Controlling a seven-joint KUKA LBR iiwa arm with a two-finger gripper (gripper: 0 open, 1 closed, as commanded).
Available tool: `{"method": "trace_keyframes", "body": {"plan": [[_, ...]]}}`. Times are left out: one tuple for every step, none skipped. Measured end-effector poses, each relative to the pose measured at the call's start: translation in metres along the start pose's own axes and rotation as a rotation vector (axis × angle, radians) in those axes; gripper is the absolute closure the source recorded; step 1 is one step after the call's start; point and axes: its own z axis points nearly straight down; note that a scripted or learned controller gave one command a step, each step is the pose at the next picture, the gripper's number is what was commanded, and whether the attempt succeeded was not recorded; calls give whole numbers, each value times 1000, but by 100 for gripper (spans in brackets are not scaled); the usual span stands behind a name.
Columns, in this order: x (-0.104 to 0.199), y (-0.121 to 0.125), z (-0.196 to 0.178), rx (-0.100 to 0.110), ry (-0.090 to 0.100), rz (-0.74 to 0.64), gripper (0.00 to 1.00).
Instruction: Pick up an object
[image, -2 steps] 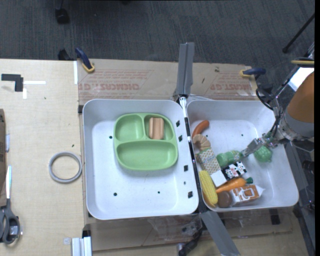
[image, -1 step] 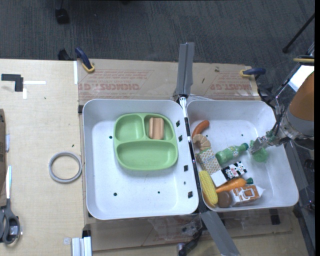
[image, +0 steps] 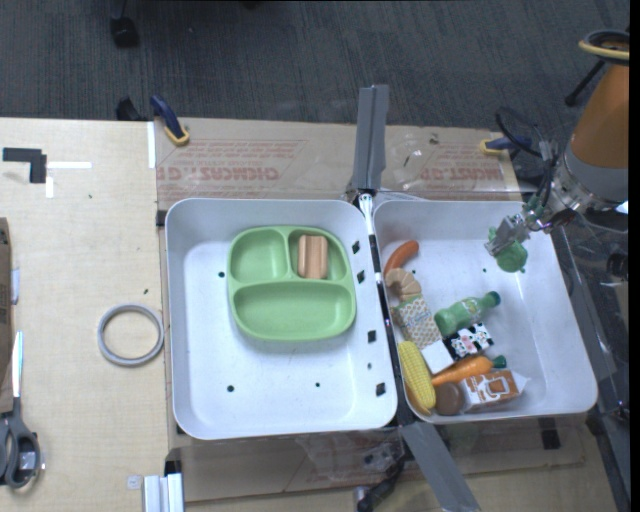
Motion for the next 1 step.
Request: {"method": "trace_keyframes", "body": {"plan": [[62,52,-31,2,0,182,100]]}}
